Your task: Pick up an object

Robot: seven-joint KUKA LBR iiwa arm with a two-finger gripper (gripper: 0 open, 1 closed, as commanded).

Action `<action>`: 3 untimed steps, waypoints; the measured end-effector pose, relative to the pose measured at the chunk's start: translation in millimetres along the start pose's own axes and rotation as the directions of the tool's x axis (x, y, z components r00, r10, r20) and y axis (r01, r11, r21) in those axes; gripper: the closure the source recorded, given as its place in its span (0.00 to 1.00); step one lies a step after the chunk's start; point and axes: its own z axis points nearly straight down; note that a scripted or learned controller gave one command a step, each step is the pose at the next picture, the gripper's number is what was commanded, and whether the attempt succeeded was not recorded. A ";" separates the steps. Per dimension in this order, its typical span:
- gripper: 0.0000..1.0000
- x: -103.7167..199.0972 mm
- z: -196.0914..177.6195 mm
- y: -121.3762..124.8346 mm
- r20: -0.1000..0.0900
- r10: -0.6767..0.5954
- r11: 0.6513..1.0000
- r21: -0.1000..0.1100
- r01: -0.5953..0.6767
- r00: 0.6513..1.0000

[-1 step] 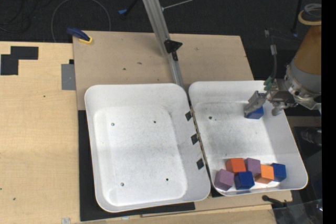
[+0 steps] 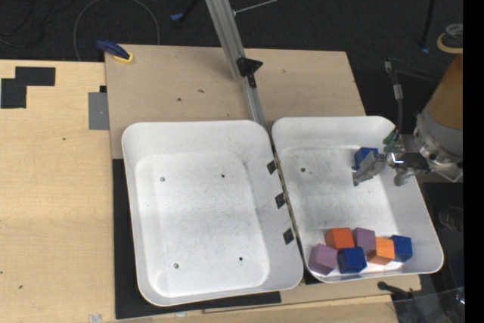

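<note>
My gripper (image 2: 368, 164) reaches in from the right over the upper part of the right bin (image 2: 325, 126). A small blue block (image 2: 365, 156) sits between its fingers, with one grey finger (image 2: 368, 173) just below the block. The block looks raised off the bin floor. Loose blocks lie clustered in the bin's near right corner: an orange block (image 2: 340, 237), a purple block (image 2: 366, 238), a second orange block (image 2: 385, 247), a blue block (image 2: 402, 246), a darker blue block (image 2: 352, 260) and another purple block (image 2: 323, 258).
The left bin (image 2: 151, 134) sits beside the right one, with black clips (image 2: 279, 200) along the shared edge. An aluminium rail (image 2: 224, 19) slants up from the bins' back junction. A blue clamp (image 2: 113, 50) lies on the bench's far left corner.
</note>
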 end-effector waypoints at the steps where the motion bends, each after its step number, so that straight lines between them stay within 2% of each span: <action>1: 0.00 -0.5 0.5 1.1 0.001 0.001 1.000 -0.001 -0.001 1.000; 2: 0.00 -66.8 103.7 11.4 0.001 0.002 1.000 0.006 -0.002 1.000; 3: 0.00 -67.3 70.8 121.1 0.004 -0.005 1.000 -0.010 0.005 1.000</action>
